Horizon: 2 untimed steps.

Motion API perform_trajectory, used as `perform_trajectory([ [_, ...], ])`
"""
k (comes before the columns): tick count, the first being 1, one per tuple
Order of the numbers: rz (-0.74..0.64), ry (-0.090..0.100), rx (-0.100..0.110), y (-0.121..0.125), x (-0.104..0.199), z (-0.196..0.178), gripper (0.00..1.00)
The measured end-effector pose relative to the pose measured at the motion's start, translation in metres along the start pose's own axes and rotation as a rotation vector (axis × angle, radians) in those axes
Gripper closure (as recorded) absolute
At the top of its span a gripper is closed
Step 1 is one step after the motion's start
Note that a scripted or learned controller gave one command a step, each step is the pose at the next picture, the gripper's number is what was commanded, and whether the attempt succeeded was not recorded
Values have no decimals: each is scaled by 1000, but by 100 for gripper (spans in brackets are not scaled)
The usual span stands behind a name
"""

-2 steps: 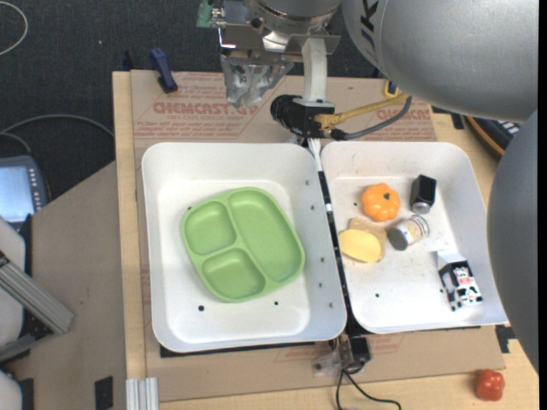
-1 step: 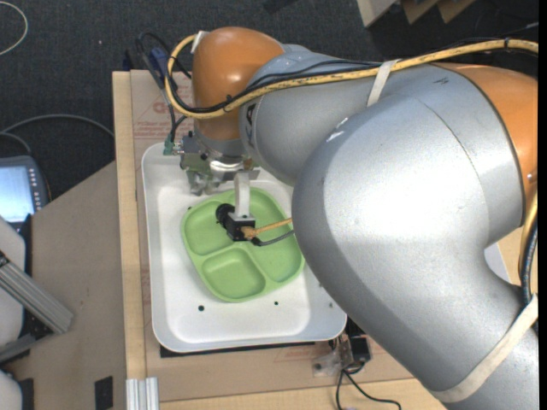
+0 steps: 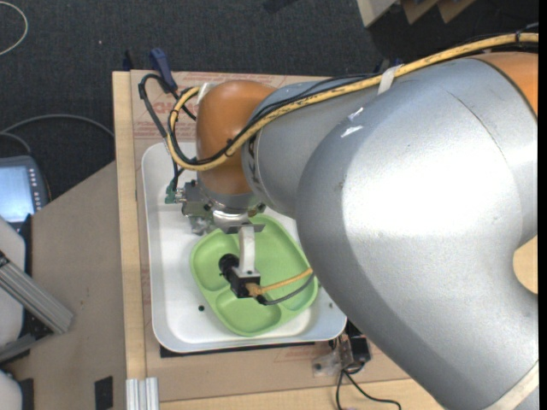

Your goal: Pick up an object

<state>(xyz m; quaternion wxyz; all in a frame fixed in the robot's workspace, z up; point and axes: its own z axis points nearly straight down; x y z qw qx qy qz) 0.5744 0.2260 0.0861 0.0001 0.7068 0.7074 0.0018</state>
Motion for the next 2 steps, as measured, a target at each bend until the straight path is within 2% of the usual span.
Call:
perform_trajectory([
  [1, 2, -1, 5, -93, -18, 0, 100],
  [2, 5, -3, -4, -19, -48, -12, 100],
])
